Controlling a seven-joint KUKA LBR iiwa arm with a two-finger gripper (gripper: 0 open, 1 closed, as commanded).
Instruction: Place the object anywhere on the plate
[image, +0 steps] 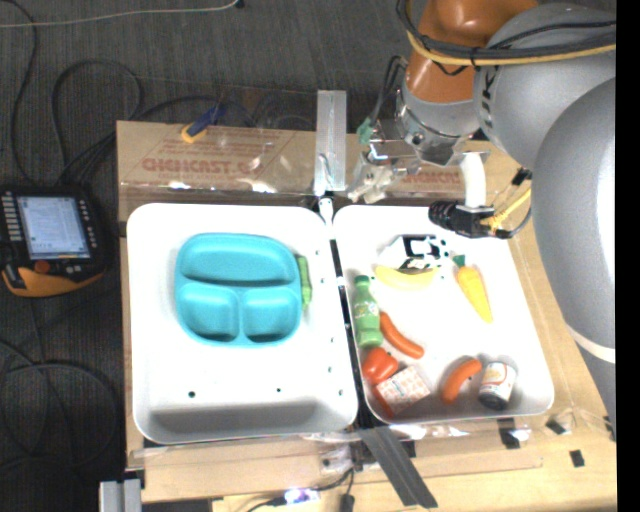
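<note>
The counter (560, 420) is seen carrying two shallow white bins side by side, the left bin (160, 390) and the right bin (530, 350), with flattened cardboard (200, 165) laid behind them.

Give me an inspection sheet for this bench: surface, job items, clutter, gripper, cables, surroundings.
Surface: two white bins side by side, left bin and right bin.
Job's things: blue plate in left bin, three compartments, a green item at its right rim.
Clutter: right bin holds banana, carrot, green bottle, small can.
Gripper: gripper above the bins' far edge.
Cables: black cables on floor, left.
Surroundings: teach pendant left; cardboard behind.
</note>
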